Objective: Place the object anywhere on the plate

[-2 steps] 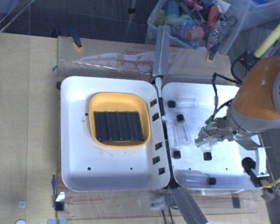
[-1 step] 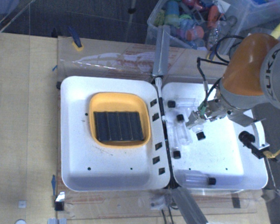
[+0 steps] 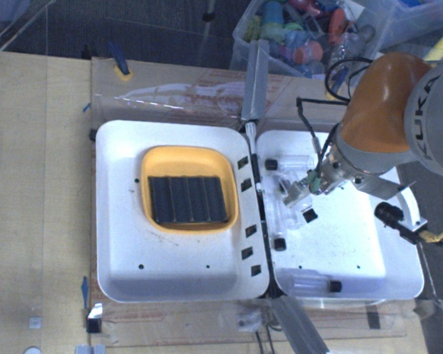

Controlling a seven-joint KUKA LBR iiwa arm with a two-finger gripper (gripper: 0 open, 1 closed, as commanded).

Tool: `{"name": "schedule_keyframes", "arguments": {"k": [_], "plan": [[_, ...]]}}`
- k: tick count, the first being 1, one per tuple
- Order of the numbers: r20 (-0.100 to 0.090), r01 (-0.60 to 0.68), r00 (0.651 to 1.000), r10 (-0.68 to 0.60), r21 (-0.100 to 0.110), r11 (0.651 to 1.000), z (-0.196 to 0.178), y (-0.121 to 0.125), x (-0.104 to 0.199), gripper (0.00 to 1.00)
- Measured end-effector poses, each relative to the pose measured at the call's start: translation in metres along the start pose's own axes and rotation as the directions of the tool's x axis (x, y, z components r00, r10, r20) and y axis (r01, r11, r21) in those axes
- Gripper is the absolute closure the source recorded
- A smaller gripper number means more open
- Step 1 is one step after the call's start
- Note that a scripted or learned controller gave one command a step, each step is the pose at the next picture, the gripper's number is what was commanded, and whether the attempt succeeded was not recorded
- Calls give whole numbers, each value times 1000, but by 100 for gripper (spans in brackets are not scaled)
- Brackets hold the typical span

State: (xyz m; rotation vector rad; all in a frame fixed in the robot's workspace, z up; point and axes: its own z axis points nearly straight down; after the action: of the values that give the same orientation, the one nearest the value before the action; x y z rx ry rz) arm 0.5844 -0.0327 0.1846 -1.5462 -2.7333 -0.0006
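Two shallow white bins sit side by side on a wooden bench. In the left bin (image 3: pixel 115 263) lies a yellow plate (image 3: pixel 189 187) with rounded corners, and on it rests a dark ribbed block (image 3: pixel 187 200) that covers most of the plate's middle and near part.

The arm (image 3: pixel 399 102) reaches in from the right, its orange band over the far part of the right bin (image 3: pixel 352 259). The gripper (image 3: pixel 306 185) hangs low over the far left part of that bin, close to the divider between the bins. Whether its fingers are open or closed cannot be told, as the tips blur into clear plastic bits beneath them. A small clear tube with a dark cap (image 3: pixel 316 282) lies at the near edge of the right bin, well apart from the gripper.

Beyond the bench, a clear tub of coloured toys (image 3: pixel 310 23) stands at the far side.
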Motion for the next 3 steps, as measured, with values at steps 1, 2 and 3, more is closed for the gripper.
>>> {"name": "schedule_keyframes", "arguments": {"k": [1,2,3], "plan": [[2,139,990,-139,-2,990,0,18,20,100],[2,139,990,-139,-2,990,0,17,19,0],[5,190,982,-190,-3,982,-1,10,-38,0]]}}
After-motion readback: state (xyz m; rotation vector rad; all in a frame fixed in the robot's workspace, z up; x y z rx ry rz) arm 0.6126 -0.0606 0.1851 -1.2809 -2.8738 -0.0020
